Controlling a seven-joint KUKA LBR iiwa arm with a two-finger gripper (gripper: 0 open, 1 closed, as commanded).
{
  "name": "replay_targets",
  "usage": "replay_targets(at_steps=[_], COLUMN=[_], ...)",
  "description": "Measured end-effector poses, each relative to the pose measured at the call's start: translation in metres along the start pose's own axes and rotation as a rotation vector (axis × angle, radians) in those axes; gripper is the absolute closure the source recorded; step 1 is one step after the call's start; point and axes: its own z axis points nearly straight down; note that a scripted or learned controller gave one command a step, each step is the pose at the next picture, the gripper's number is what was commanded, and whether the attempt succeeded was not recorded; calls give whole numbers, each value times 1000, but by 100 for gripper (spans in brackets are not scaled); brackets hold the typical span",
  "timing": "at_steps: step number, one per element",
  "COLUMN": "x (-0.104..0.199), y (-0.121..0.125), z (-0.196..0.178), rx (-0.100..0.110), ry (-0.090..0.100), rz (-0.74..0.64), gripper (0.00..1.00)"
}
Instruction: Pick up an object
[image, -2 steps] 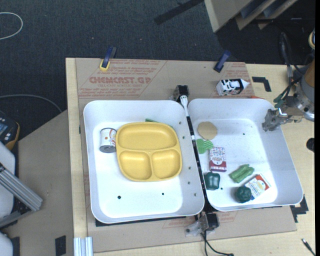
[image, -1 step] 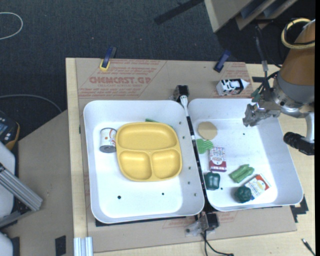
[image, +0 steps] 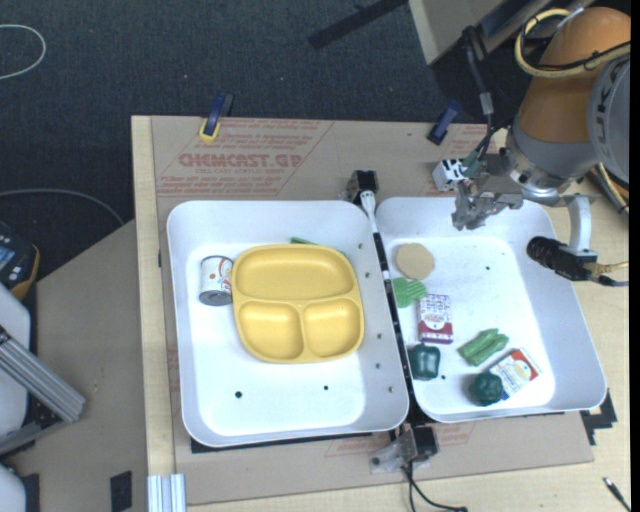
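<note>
My gripper (image: 470, 215) hangs over the far edge of the right bin (image: 560, 330), with nothing seen between its fingers. Below it in that bin lie a round tan cookie (image: 414, 262), a light green piece (image: 407, 291), a red and white packet (image: 435, 318), a green pepper (image: 424, 361), a green pea pod (image: 481, 346), a dark green lump (image: 486, 389) and a small white carton (image: 517, 370). The cookie is the nearest, a little to the left of and in front of the gripper.
The left bin (image: 200, 380) holds a yellow divided plate (image: 297, 301), a small can (image: 215, 279) at its left, and a green thing (image: 303, 241) peeking out behind the plate. Blue clamps (image: 215, 115) sit on the cardboard at the back.
</note>
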Motion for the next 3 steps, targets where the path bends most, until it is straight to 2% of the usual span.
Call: replay_targets(at_steps=[1, 2, 3], x=[51, 77, 78], y=[21, 41, 28], z=[-15, -2, -15], rx=[0, 1, 6], ry=[1, -1, -1], rz=[0, 3, 6], gripper=[100, 100, 100])
